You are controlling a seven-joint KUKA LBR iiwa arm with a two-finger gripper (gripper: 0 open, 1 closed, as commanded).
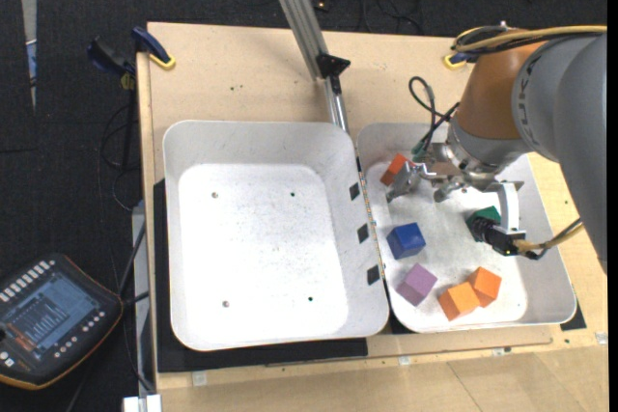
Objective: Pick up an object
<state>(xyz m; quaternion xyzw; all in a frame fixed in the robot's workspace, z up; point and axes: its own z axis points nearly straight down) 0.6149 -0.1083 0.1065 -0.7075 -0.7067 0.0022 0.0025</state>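
My gripper (421,188) hangs over the back half of the right bin (541,304), under the orange-banded wrist. It is open, and I see nothing between its fingers. A red-orange block (392,171) lies just left of the left finger (398,187), close to it. In front of the gripper sit a blue cube (406,239) and a purple cube (418,284). Two orange blocks (459,301) (487,284) rest near the bin's front wall. A green object (486,216) lies right of the gripper, partly hidden by a black part of the arm.
The left bin (183,150) lies beside the right one, with black clips along the shared wall. A metal pole (294,0) slants down to the bins' back edge. A teach pendant (48,318) lies off the bench at lower left.
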